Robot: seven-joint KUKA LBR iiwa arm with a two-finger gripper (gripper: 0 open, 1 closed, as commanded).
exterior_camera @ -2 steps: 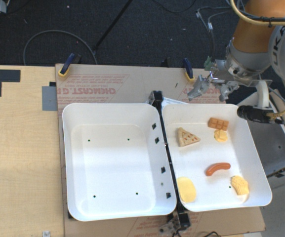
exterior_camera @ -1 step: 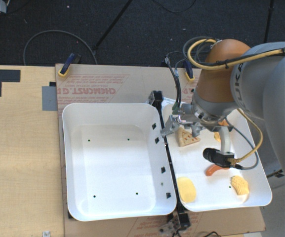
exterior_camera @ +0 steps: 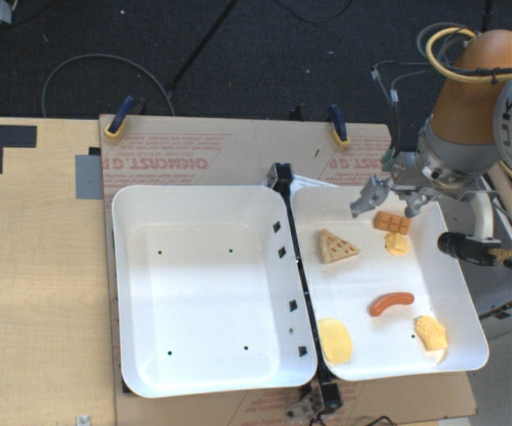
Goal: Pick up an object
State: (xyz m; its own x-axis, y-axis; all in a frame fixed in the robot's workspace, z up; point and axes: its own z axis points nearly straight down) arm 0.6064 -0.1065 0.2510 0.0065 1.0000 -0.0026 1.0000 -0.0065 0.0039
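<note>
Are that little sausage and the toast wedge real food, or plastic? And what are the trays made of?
The sausage looks like moulded plastic: uniform orange-red with a slight sheen. The toast wedge seems to be matte plastic too, with a neat grid pattern, though that is less certain. The bins appear to be smooth, thin white plastic with rounded rims.

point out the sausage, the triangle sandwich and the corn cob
sausage (exterior_camera: pixel 391 303), camera view, middle of its length
triangle sandwich (exterior_camera: pixel 336 248), camera view, centre of its top face
corn cob (exterior_camera: pixel 430 332), camera view, middle of the cob
</note>
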